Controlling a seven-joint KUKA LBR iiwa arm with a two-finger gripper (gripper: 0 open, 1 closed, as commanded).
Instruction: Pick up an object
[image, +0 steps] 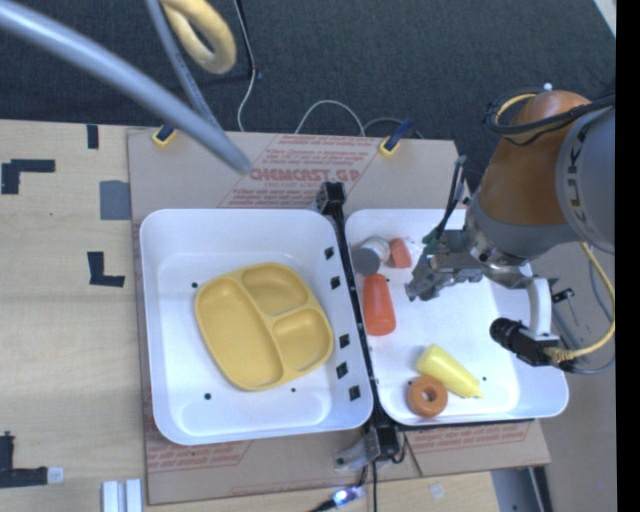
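- Camera view: grey two-finger gripper over right white bin; finger spread unreadable.
- Orange plastic cylinder at its 8 o'clock, apart.
- Yellow cone and orange ring at 6 o'clock.
- Yellow divided plate in left bin.

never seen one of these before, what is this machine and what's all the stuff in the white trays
You are looking down at a slant from one fixed camera above a workbench. The big grey and orange shape on the right is a robot arm; its job here is to pick up an object. At its tip is a two-finger gripper, hovering over the right bin. Nothing shows between its fingers.

Two shallow white bins sit side by side on a brown board. The left bin holds a yellow divided plate. The right bin holds an orange cylinder, a yellow wedge, an orange ring touching the wedge, and, at the far end, a small grey piece beside a small orange piece.
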